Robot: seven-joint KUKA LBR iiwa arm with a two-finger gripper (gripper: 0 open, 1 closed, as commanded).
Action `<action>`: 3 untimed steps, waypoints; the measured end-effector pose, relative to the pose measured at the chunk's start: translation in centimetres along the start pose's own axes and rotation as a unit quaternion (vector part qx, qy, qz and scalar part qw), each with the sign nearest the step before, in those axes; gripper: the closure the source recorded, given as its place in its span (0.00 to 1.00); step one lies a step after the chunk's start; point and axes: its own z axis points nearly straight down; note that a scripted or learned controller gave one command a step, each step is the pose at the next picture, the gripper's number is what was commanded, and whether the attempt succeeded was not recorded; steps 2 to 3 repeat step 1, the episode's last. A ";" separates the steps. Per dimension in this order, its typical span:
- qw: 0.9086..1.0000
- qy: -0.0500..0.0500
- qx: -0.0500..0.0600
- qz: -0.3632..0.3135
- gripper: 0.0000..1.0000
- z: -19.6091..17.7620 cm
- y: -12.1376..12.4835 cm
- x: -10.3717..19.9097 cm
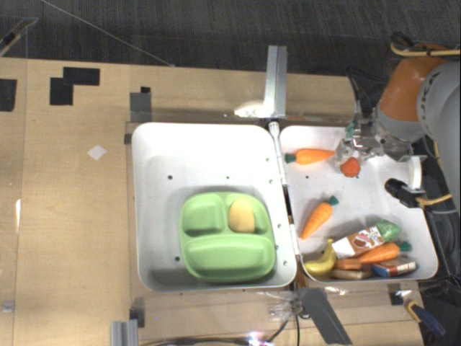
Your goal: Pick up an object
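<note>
My gripper hangs over the far part of the right bin, reaching in from the right. A small red round thing sits right at its tip; I cannot tell whether it is gripped. Just left of it lies a carrot near the bin's far left corner. A second carrot lies tilted in the middle of the bin. Along the near edge are a banana, a printed packet and a third carrot.
The left bin holds a green divided plate with a yellow round fruit in its upper right compartment. A metal post stands behind the wall between the bins. Cables hang by the right bin's right edge.
</note>
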 end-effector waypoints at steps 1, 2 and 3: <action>0.999 0.002 0.006 -0.039 1.00 -11.4 0.0 5.4; 0.999 0.002 0.006 -0.039 1.00 -11.4 0.0 5.4; 0.999 0.002 0.006 -0.039 1.00 -11.4 0.0 5.4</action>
